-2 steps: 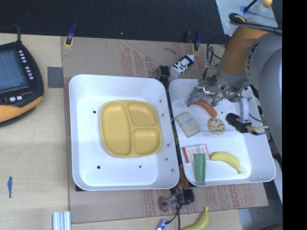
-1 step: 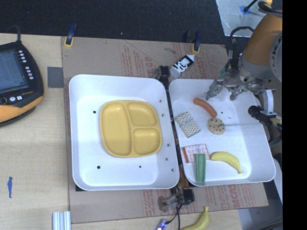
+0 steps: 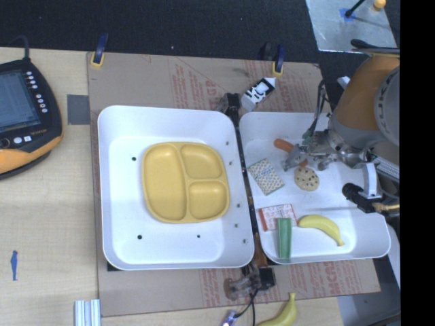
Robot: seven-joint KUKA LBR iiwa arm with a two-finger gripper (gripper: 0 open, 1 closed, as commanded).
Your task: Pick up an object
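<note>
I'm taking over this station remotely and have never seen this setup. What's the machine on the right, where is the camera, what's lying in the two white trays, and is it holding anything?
One fixed camera looks down at a slant on a bench. The grey robot arm with an orange band reaches in from the right; its two-finger gripper hangs over the right white bin. That bin holds a round speckled cookie, a yellow banana, a green tube, a red-and-white card, a patterned square packet and an orange carrot-like piece. The left white bin holds a yellow divided plate. Nothing visibly sits between the fingers.
</note>
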